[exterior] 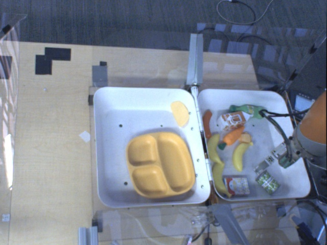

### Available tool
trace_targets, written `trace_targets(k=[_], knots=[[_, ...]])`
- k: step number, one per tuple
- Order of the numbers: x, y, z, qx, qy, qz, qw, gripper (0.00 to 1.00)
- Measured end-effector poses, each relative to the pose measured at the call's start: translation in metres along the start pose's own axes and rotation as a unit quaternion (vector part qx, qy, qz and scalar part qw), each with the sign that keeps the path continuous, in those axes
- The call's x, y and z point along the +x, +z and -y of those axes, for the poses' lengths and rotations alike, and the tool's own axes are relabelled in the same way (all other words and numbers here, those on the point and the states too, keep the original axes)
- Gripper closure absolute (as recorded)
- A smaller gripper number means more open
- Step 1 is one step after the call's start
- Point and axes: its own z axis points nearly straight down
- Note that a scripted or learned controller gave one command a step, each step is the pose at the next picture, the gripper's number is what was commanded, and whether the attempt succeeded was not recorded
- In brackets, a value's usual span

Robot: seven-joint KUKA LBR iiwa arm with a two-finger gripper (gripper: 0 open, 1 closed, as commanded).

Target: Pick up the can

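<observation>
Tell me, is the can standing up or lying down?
Lying down. The can rests on its side in the right bin, its label facing up, beside a banana.

Grey arm [312, 143] with orange band — black cables looping off it, pale metal hand [280, 156] with green-tipped fingers.

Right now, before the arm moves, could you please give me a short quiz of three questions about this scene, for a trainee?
1. True or false: the yellow tray lies in the right bin.
2. Over which place is the gripper? A) the left bin B) the right bin C) the bare bench
3. Fill in: the orange carrot lies next to yellow ____.
Key: 1 false; 2 B; 3 bananas.
</observation>
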Motion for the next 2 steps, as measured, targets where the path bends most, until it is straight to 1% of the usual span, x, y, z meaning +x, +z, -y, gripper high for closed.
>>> trace_targets(k=[1,2], knots=[[0.002,0.012,0.002,0.003,-0.013,-0.001,0.9999,0.00],[0.001,0.000,-0.001,0.000,-0.013,0.001,0.9999,1.00]])
